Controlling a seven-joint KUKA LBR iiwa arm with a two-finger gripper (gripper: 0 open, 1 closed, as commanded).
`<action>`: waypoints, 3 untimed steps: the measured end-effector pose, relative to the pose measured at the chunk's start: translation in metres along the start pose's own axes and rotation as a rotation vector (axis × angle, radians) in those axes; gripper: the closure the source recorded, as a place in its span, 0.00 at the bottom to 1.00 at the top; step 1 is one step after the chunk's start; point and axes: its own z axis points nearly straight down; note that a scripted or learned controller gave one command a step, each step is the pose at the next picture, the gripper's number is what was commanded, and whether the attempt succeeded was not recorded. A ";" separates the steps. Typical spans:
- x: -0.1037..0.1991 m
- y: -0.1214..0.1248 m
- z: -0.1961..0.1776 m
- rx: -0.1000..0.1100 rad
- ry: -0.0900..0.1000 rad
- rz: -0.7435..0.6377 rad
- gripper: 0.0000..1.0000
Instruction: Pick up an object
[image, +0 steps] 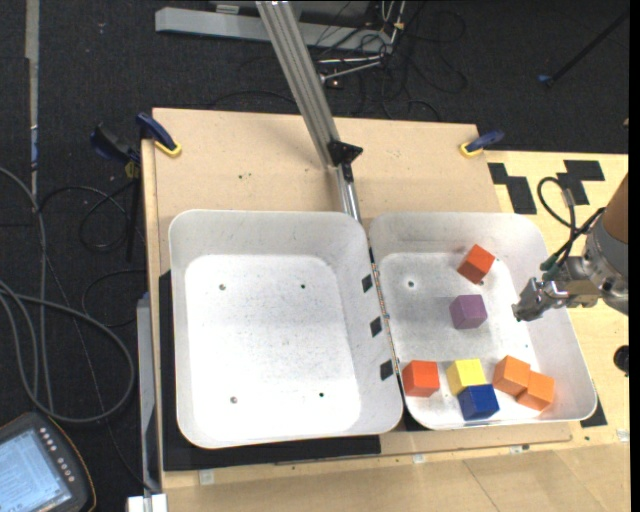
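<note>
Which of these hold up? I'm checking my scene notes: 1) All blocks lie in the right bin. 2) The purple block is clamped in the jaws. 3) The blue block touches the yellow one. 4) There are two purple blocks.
1) All blocks lie in the right bin: true.
2) The purple block is clamped in the jaws: false; it lies on the bin floor, apart from the gripper.
3) The blue block touches the yellow block: true.
4) Two purple blocks: false; just one.
</note>
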 end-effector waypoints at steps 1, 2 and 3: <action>0.054 0.010 -0.009 0.002 0.003 -0.006 1.00; 0.117 0.020 -0.006 0.006 0.005 -0.006 1.00; 0.166 0.041 -0.002 0.005 0.003 -0.006 1.00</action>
